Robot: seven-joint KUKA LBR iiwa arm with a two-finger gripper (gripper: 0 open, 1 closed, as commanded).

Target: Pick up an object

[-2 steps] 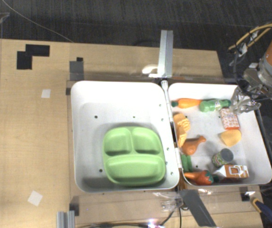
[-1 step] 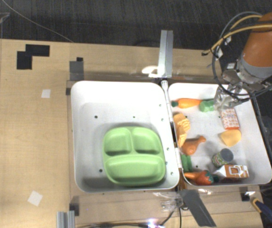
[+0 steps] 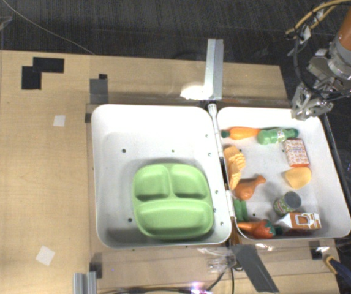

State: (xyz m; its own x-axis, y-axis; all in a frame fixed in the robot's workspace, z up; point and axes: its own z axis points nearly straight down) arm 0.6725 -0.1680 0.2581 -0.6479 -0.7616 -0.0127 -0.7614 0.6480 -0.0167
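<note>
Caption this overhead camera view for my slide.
Grey two-finger gripper above right white bin's far corner; green divided tray in left bin.

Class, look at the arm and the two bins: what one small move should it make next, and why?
Probably shift the pincer inward and down toward the green bottle. It hangs over the far right corner of the right bin, not above any item, and the bottle lies nearest among the toys there.

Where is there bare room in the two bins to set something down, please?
Left bin: bare floor borders the green tray above and on its left. Right bin: crowded, with one small open patch between the carton, the drumstick and the can.
</note>
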